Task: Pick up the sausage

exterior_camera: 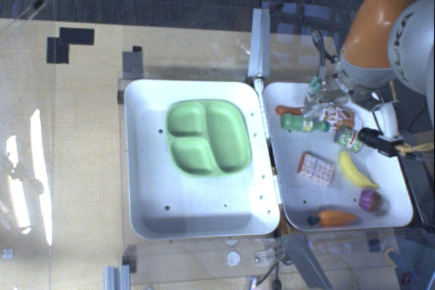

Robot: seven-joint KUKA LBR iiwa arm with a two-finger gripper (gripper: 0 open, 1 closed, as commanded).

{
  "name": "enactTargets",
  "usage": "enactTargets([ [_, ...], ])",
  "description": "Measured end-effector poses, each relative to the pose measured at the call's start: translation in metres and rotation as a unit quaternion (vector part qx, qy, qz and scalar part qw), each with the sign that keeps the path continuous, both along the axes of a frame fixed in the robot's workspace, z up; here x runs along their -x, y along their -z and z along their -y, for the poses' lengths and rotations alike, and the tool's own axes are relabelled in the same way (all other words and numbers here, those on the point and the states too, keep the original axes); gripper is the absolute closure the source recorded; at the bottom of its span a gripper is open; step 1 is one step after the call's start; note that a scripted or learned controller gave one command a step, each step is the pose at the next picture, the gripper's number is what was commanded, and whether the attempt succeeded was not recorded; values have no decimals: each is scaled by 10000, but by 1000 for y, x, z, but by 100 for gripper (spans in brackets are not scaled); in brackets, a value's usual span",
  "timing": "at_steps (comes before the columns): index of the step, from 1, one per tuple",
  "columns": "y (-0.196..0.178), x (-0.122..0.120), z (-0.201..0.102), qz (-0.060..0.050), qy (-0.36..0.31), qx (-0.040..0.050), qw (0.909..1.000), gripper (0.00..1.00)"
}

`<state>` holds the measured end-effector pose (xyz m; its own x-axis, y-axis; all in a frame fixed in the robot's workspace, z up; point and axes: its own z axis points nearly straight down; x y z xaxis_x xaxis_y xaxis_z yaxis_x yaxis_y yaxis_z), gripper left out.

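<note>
Now approach step: tool (318, 100) low over far end of right bin (401, 214), finger state unclear. Sausage (289, 110) lies near bin's far-left corner, just beside green bottle (304, 123). Nothing gripped. Next: shift left over sausage, descend, avoid bottle.

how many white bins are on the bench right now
2. The left bin holds a green divided plate; the right bin beside it holds the small food items, under the arm.
</note>
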<state>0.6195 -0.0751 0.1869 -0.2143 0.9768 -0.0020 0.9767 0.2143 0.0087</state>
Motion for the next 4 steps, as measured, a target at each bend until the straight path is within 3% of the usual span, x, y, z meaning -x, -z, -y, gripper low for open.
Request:
enactTargets([
  [1,21,-25,11,-18,452,1,9990,100],
  [2,-36,-48,-6,7,508,2,9987,100],
  [4,74,-51,26,-14,528,0,9986,100],
])
